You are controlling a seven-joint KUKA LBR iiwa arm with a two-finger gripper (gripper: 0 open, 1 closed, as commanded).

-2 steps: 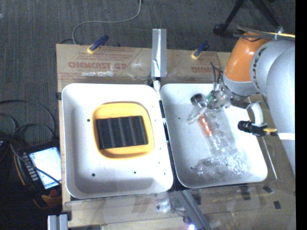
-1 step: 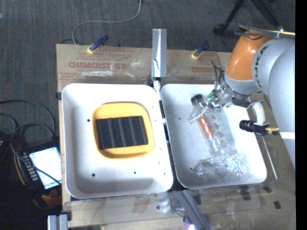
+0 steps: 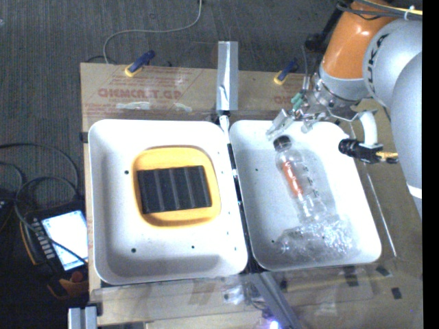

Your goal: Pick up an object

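A clear plastic bottle (image 3: 304,180) with a dark cap and a red label lies in the right bin (image 3: 254,184), its cap pointing toward the back. My gripper (image 3: 293,120) hovers over the back edge of that bin, just beyond the bottle's cap. It is open with nothing between its fingers. A crumpled clear plastic wrapper (image 3: 319,237) lies at the bottle's base near the bin's front. In the left bin (image 3: 110,184) rests an orange-rimmed block with a black ribbed top (image 3: 174,186).
A grey upright post (image 3: 227,77) stands behind the seam between the bins. Blue-and-yellow clamps (image 3: 139,63) hold the brown board at the back. The arm's grey body (image 3: 405,81) fills the upper right. A tablet (image 3: 60,237) lies on the floor at the left.
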